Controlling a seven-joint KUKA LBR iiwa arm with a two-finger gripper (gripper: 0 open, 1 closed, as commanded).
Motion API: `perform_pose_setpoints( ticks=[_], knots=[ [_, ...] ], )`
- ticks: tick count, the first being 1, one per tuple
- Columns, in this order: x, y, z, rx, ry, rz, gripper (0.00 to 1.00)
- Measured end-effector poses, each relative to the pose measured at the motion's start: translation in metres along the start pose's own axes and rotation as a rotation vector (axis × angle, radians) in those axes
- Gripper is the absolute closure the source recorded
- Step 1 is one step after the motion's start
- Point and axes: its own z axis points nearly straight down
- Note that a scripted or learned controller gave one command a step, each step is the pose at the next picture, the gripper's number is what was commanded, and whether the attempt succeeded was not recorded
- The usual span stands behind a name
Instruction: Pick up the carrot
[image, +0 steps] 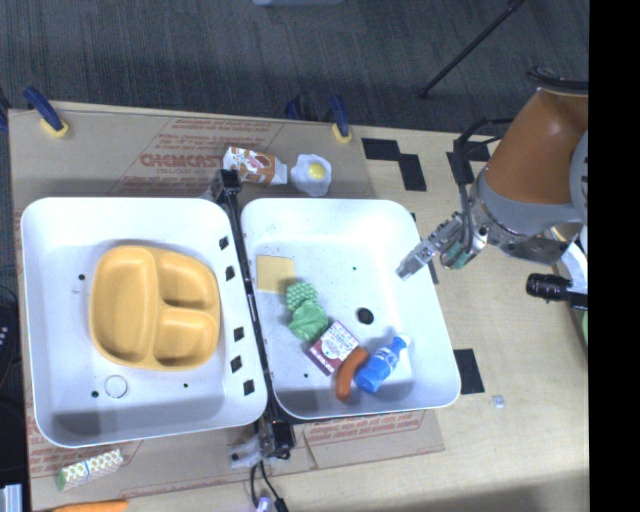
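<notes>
Carrot (348, 371) in right bin (330, 215) (beside bottle (380, 365))

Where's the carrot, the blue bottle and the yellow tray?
carrot (348, 372), camera view, middle of its orange body
blue bottle (378, 368), camera view, its blue body
yellow tray (152, 305), camera view, centre divider

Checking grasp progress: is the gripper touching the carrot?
Apart. The camera view shows the gripper at the bin's right rim, white floor separating it from the carrot.
</notes>
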Motion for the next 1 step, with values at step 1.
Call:
perform_pose_setpoints(
  ticks=[1],
  knots=[
    [0.0266, -0.0340, -0.0484, -0.001, -0.003, -0.480, 1.00]
  ],
)
